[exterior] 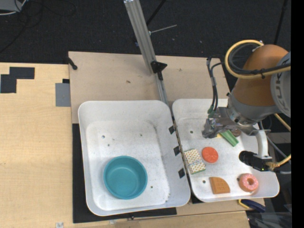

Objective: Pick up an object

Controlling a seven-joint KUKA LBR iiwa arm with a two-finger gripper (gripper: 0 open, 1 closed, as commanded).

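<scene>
Gripper (212,129) low in right bin | green block (230,137) beside: small, elongated

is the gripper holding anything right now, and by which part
Cannot be told: the gripper sits low in the right bin beside the green object, with nothing visibly between its jaws.

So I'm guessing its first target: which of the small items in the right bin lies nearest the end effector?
The green block, lying just beside the end effector. The red disc, patterned block, orange wedge and pink donut all lie farther toward the bin's near edge.

Left bin (95,122) lies open except the teal bowl (125,176).
</scene>
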